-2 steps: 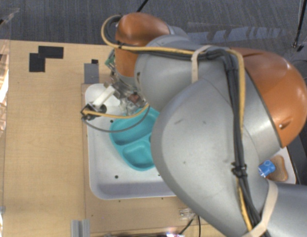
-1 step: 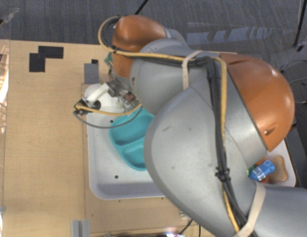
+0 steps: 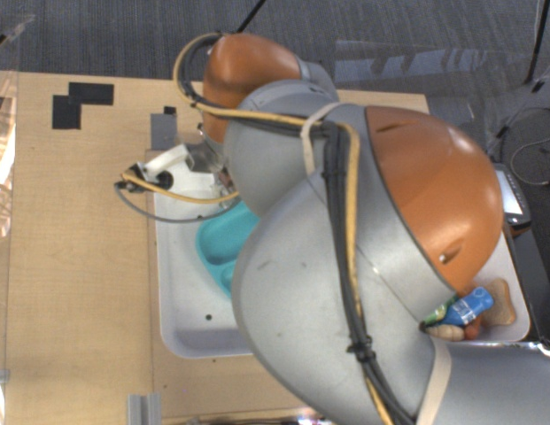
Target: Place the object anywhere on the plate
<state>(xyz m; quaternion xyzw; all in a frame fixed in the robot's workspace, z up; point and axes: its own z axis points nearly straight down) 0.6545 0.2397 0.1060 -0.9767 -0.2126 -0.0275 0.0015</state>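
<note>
1. Frankly, I could not pick out which object was meant. Nothing showed on the visible part of the teal plate, and the arm covered the plate's 3 o'clock side.
2. The plate sat roughly mid-way along the left bin.
3. The gripper hung at the plate's 12 o'clock, just beside its rim. I could not tell how far open it was, or whether it carried anything.
4. Loose candidates lay at 4 o'clock in my view, in the right bin: a blue item with green and tan pieces crowded against it.
5. I judged this to be the delivery step. If the gripper was loaded, the next move called for a short shift toward 6 o'clock over bare plate, then a low release. If it was not, it called for a fresh pick from the right bin.
</note>
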